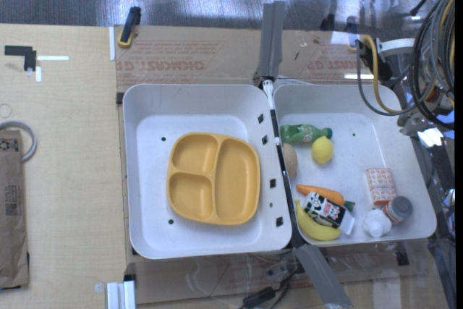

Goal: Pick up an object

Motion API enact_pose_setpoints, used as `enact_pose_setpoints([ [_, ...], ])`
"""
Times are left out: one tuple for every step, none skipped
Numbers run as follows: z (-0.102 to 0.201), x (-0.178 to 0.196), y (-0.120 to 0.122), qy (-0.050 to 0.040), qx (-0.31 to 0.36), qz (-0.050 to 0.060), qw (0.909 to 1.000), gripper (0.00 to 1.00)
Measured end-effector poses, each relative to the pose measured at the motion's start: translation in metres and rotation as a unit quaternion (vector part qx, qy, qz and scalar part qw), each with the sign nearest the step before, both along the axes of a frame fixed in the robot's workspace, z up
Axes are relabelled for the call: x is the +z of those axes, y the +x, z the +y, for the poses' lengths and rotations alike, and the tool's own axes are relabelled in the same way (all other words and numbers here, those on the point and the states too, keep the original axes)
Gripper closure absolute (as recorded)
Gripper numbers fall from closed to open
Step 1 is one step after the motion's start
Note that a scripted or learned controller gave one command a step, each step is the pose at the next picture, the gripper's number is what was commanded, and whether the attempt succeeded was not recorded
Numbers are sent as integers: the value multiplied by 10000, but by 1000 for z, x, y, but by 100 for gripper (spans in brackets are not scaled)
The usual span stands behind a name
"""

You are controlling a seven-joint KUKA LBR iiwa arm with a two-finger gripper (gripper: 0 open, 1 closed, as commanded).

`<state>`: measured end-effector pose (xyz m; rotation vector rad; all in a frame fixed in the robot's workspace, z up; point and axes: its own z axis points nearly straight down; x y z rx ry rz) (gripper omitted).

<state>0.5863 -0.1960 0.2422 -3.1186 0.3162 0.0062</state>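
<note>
My candidates crowd the right white plastic bin point(362, 123): a yellow lemon point(323, 149) touching a green bottle point(304, 132), and a carrot point(322, 195), small carton and yellow banana point(315, 226) overlapping near its front edge. I'd expect a descent there to catch two items or slip.

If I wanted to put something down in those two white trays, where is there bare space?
Right bin: bare floor in the middle, bordered by the lemon, carrot and small carton, plus the far right corner. Its near edge is crowded. Left bin: only a bare border around the yellow divided plate.
</note>
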Motion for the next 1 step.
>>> enact_pose_setpoints([
  [46, 32, -10, 5, 0, 5, 10000, 100],
])
